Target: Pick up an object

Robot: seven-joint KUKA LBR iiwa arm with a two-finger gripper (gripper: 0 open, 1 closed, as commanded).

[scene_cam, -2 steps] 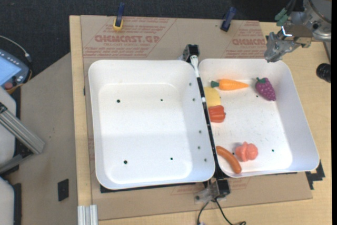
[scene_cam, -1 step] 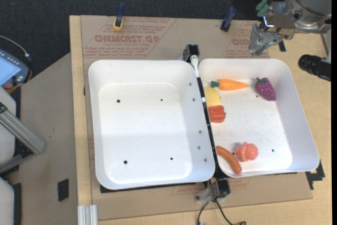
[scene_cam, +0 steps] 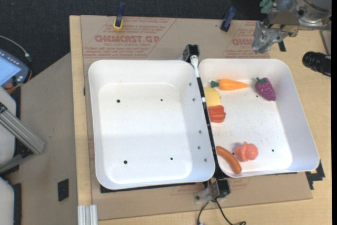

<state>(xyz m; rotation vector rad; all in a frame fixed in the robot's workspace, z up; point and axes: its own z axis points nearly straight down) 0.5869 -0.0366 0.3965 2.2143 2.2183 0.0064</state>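
My gripper (scene_cam: 261,46) hangs above the far edge of the right bin (scene_cam: 300,113), with nothing seen between its fingers. Below it in that bin lie an orange carrot (scene_cam: 230,84) and a purple bunch of grapes (scene_cam: 266,88). A yellow piece (scene_cam: 211,95) and a red pepper (scene_cam: 216,113) rest against the bin's left wall. Toward the front lie a pink round toy (scene_cam: 246,152) and an orange-red sausage (scene_cam: 228,159).
The left bin (scene_cam: 105,113) stands beside the right one on a brown cardboard sheet (scene_cam: 147,34). Blue clamps (scene_cam: 119,16) (scene_cam: 228,17) hold the sheet's far edge. A black clip (scene_cam: 190,52) sits where the bins meet at the back.
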